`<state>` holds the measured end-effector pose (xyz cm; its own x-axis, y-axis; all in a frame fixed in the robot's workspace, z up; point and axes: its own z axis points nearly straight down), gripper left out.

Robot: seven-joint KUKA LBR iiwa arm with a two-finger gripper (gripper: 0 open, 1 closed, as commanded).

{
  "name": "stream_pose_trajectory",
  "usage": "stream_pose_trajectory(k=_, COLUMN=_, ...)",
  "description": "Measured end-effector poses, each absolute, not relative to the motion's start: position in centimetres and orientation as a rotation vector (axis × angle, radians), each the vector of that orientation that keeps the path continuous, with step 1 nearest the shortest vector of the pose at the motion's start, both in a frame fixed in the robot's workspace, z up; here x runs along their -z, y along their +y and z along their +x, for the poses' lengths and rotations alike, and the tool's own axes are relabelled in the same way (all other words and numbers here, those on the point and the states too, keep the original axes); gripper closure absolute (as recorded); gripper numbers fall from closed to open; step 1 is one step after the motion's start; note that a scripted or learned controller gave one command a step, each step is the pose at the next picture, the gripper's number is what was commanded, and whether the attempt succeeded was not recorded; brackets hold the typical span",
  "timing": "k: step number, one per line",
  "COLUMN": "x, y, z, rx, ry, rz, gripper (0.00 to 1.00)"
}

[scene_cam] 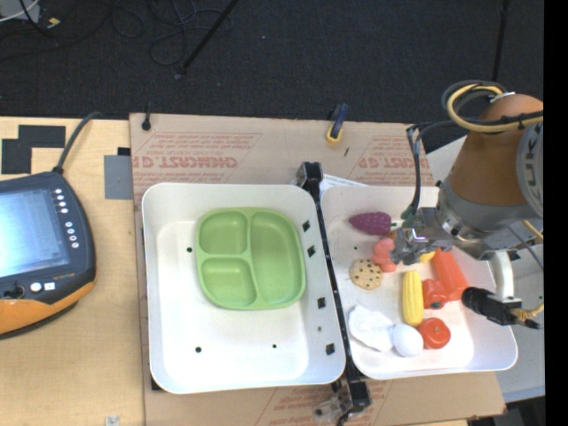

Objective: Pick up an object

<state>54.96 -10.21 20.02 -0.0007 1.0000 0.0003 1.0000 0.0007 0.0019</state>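
The worktop [98,344] carries two white bins side by side. The left bin [177,344] holds a green divided plate [250,259]; the right bin [484,349] holds all the small toys, so the pick has to be made there. The arm [493,162] reaches in from the right, and its end effector [410,242] sits low over the upper middle of the right bin, among the toys. Whether it is spread or pressed together cannot be told from this view, and nothing can be seen pinched in it.

The nearest candidate is a small pink-orange piece [384,254], touching or just beside the end effector on its left. To do this step well, I judge the tool should centre on one toy alone before closing: the cookie [366,274] lies just below the pink piece, and the corn cob [412,296] and orange carrot [446,278] crowd in close to the right, so a sloppy descent could nudge neighbours or catch two things at once. A straight lift afterwards would show whether the grip took.

The pink-orange piece looks rounded, smooth and small, likely to slip from a shallow pinch. Further off lie a purple toy [370,223] above, a red tomato [435,333], a white egg [407,341] and a white crumpled piece [370,326] below.
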Motion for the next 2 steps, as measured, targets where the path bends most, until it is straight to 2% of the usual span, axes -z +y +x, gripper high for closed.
stream_pose_trajectory(k=1, x=-22.9, y=-10.3, z=55.0, rx=-0.001, ry=2.221, rz=2.221, gripper=1.00)
stream_pose_trajectory(k=2, x=-23.8, y=-6.6, z=51.3, rx=0.003, ry=2.228, rz=2.223, gripper=1.00)
